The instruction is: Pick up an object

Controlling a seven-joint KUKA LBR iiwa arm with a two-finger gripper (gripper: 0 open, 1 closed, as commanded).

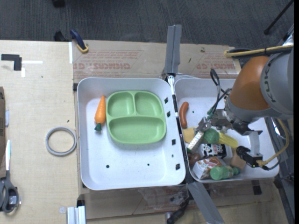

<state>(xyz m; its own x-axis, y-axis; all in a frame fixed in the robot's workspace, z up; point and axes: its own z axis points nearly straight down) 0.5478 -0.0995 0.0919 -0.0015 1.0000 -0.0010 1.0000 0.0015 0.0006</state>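
My gripper (201, 132) hangs low over the left part of the right bin (196, 90), reaching in from the right under the orange-banded wrist. It is right above a pile of toy food. A green round piece (211, 136) lies against its right side and a yellow wedge (188, 134) sits just to its left. Below them lie a black-and-white packet (214, 149), a brown packet (208, 164) and a green bottle-shaped toy (223, 172). A yellow piece (228, 140) pokes out to the right. A red sausage (183, 113) lies apart near the bin's left wall.
The left bin (88, 167) holds a green divided plate (136, 115) and a carrot (100, 111) beside it. On the bench to the left are a tape ring (60, 140) and scissors (8, 190). A blue clamp (79, 40) sits at the back.
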